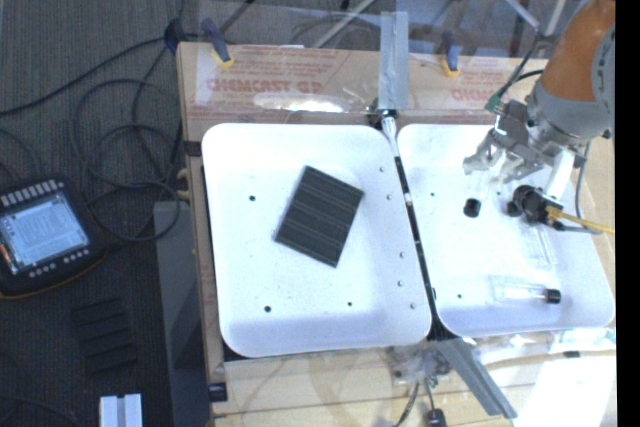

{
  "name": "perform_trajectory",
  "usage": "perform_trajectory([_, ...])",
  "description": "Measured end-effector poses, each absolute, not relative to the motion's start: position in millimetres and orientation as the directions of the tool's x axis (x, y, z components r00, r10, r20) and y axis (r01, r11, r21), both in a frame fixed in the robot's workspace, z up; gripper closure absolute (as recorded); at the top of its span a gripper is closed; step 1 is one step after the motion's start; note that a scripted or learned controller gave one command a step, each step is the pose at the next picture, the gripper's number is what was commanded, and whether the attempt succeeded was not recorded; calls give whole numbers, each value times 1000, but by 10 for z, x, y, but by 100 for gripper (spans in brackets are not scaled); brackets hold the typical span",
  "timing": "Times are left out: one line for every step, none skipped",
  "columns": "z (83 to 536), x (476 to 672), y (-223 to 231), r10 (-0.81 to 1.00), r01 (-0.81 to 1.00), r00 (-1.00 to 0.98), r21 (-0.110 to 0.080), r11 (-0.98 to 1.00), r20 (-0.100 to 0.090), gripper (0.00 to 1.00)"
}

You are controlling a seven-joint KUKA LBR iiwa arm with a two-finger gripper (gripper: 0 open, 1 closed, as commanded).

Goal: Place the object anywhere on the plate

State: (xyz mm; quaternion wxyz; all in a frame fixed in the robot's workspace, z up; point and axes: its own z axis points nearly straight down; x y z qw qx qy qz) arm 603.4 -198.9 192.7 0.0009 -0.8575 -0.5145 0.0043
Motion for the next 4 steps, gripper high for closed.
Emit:
perform_trajectory([1760, 6172, -1007, 913, 913, 408, -5, -408, -5, 100])
perform_trajectory([1758, 6171, -1007, 913, 913, 408, -6, -408, -5, 0])
perform_trajectory([1875, 6118, -467, 999, 999, -45, -6, 45, 0, 0])
perform_trajectory([2353, 6176, 1, 910, 910, -414, -4, 414, 2, 0])
